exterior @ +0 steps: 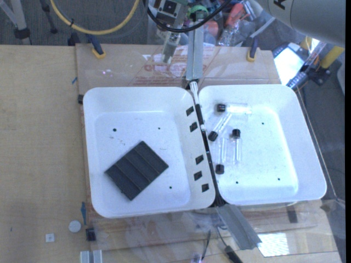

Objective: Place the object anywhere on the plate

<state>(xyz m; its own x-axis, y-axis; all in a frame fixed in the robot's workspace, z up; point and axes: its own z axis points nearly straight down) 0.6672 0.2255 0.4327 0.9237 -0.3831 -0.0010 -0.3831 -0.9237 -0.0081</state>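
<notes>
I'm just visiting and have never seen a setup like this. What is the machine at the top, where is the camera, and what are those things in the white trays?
The camera hangs above a wooden bench, looking down at a slant. The big grey shape at upper right is a robot arm; its gripper, the part that picks things up, hovers above the bench behind the trays, and nothing is visibly held. The left bin holds a dark ridged plate lying flat. The right bin holds several small clear vials with black caps, lying scattered near its left side. The job is to put one vial on the plate; none is there yet.
</notes>
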